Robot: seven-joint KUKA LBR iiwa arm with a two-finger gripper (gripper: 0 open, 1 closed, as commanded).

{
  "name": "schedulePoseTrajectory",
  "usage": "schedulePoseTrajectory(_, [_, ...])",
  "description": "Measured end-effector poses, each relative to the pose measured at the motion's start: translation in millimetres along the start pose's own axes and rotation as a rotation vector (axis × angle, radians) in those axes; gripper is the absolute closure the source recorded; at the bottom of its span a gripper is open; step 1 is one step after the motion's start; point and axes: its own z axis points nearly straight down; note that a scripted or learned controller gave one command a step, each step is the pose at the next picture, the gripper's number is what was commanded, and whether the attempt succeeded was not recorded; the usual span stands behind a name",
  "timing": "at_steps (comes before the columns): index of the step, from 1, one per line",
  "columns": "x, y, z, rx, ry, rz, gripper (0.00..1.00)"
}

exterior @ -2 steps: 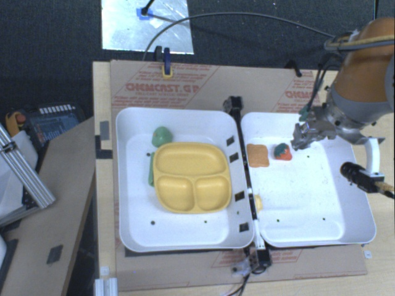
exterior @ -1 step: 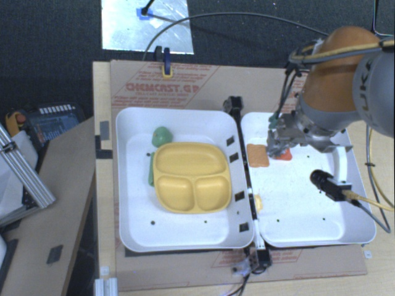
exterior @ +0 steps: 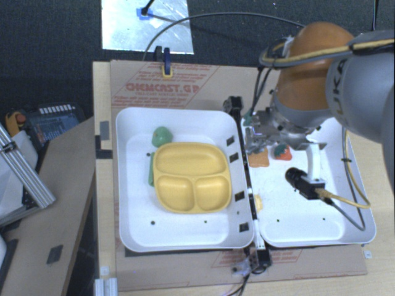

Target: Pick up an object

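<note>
Your gripper (exterior: 255,135) hung at the upper left of the right bin (exterior: 321,230), just beside an orange block (exterior: 260,159). You could not tell whether that gripper was spread or pressed together

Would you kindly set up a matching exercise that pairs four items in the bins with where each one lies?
Things
1. yellow divided tray
2. green object
3. orange piece
4. small yellow piece

Places
A. right bin, by the divider, lower in the view
B. left bin, peeking out at the tray's upper left corner
C. right bin, by the divider, higher in the view
D. left bin, middle

Pairs: 1-D, 2-B, 3-C, 4-A
</note>
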Motion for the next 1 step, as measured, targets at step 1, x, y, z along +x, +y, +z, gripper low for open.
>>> schedulePoseTrajectory(1, [48.9,3.5,3.8,0.001,0.000,0.001,1.00])
